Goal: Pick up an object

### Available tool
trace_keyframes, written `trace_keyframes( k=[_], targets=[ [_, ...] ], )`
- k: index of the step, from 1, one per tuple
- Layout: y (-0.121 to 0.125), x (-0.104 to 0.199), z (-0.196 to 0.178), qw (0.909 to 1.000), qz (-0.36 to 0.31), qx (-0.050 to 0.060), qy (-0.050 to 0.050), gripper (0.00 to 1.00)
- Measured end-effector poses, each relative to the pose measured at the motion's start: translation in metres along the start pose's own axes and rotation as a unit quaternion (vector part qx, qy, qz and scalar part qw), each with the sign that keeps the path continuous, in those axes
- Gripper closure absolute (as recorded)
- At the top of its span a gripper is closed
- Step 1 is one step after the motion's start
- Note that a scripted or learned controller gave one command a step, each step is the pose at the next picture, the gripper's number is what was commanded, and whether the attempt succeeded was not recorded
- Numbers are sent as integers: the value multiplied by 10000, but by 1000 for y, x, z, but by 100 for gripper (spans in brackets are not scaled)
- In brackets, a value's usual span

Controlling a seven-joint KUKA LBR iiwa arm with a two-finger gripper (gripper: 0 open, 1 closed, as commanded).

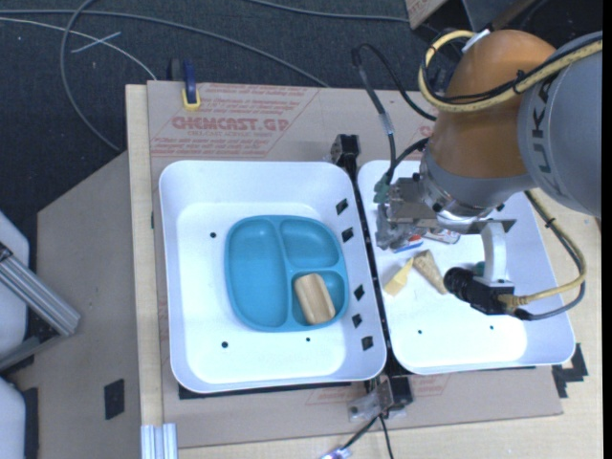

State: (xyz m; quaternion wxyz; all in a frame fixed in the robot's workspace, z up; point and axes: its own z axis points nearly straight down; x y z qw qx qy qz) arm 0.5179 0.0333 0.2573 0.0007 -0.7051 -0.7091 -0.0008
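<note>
Gripper [400, 229]: low over the right bin [478, 347]; grip state cannot be told.
Wedge [429, 270]: just below-right of gripper, beside pale piece [398, 277].

Glossy white plastic bins [191, 352], smooth matt blue plastic plate [258, 266], cardboard under, wood-looking block [315, 297].

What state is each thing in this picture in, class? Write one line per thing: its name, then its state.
Plate: flat in the left bin, upright, three compartments.
Bread roll: lying in the plate's small lower right compartment.
Pale pieces: lying loose on the right bin's floor, below the gripper.
Gripper: low over the right bin's left side; fingers unclear.
Left bin: flat on the bench.
Right bin: flat beside it.
</note>
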Motion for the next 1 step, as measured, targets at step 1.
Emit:
trace_keyframes(
  k=[1],
  targets=[
    [-10,54,16,10000,2,25,0,100]
  ],
)
